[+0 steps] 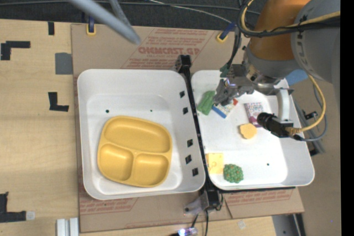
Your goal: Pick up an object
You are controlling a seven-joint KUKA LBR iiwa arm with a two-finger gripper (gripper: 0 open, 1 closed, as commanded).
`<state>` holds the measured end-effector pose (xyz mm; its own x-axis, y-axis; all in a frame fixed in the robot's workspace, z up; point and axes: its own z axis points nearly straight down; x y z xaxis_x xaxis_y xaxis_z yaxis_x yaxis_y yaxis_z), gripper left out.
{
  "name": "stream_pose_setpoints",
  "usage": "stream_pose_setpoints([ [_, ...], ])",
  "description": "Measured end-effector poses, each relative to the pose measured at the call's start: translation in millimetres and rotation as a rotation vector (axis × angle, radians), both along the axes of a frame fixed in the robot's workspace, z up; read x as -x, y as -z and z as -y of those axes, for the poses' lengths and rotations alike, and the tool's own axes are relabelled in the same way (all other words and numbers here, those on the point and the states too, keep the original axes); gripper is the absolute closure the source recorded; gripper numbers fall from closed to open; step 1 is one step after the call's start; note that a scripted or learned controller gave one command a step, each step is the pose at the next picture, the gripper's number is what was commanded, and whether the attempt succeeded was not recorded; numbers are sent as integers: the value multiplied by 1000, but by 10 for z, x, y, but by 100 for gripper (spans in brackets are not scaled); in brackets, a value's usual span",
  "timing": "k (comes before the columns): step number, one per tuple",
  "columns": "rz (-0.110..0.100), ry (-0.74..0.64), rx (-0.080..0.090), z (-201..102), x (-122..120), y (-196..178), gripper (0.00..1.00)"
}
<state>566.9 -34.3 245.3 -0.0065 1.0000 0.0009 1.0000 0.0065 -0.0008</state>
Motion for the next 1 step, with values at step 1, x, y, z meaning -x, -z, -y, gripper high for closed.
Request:
stream_pose_setpoints([
  [1,-3,1,1,-520,-73,164,100],
])
